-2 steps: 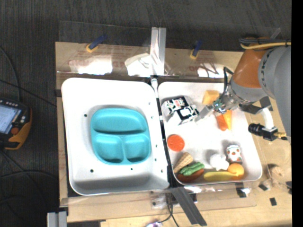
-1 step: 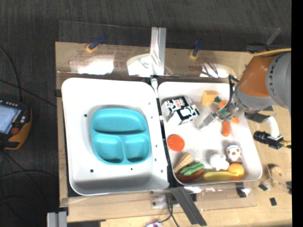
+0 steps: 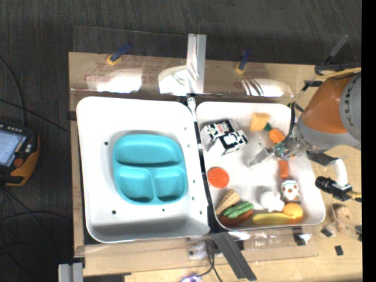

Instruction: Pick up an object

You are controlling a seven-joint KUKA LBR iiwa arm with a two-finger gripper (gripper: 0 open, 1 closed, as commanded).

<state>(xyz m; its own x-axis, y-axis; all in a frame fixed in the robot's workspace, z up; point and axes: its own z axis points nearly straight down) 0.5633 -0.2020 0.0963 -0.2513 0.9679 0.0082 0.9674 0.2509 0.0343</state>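
Camera view: claw (image 3: 281, 151), grip state unclear, hovers right of centre above the carrot (image 3: 284, 168) lying top-to-bottom.

Right white bin (image 3: 305, 216), contents:
- black-and-white patterned box (image 3: 224, 136), upper left, tilted
- yellow-orange wedge block (image 3: 259, 122) near the top wall
- orange carrot-like piece (image 3: 276, 136) just beside it
- flat round orange disc (image 3: 218, 177), left side
- small orange stick (image 3: 284, 168), mid-right
- white jar with red markings (image 3: 289, 190)
- yellow banana (image 3: 275, 218) along the bottom wall
- waffle cone (image 3: 227, 201) and green leafy piece (image 3: 237, 209), bottom left
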